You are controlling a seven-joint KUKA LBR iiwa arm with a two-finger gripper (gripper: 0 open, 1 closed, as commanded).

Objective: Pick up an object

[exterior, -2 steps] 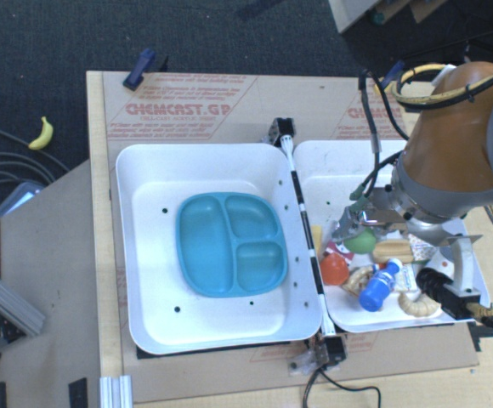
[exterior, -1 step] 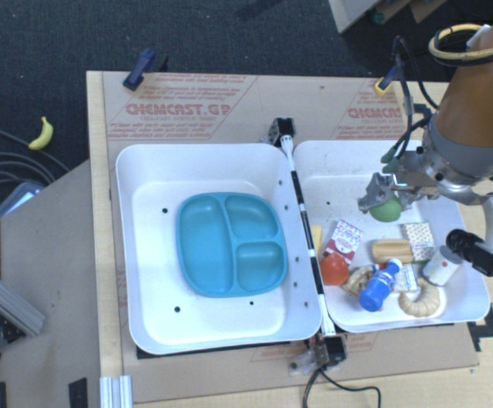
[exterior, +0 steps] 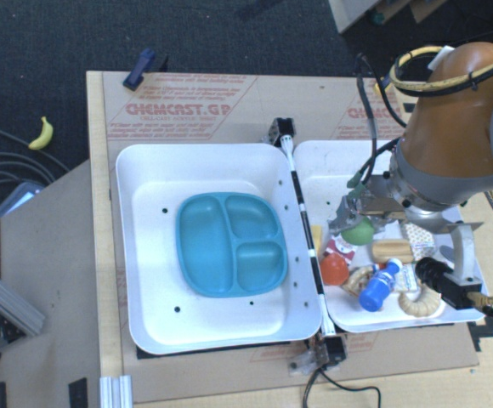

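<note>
**A:** How do the fingers stand on the grey two-finger gripper?

**B:** I cannot tell how far apart they are; the wrist and the orange-banded grey arm cover most of them; what shows is a dark metal tip low over the right shallow white plastic bin, right at the small round green ball; whether it touches or grips the ball I cannot say.

**A:** And what lies in that bin?

**B:** A heap of small things toward its near side; the green ball sits at the top of the heap, just under the gripper; beside it, to the right, a pale wooden cylinder block lies on its side; below the ball a red round tomato-like toy rests near the dividing wall, with a small red-and-white wrapper just above it; a blue plastic bottle with a white cap lies tilted next to the red toy; a pale ring-shaped pastry toy lies at the near right corner, partly behind a black part of the arm's fittings.

**A:** The other bin?

**B:** The left shallow white plastic bin holds one thing; a light blue plastic plate with three compartments lies flat near its middle, well apart from the gripper; its compartments hold nothing I can see.
</note>
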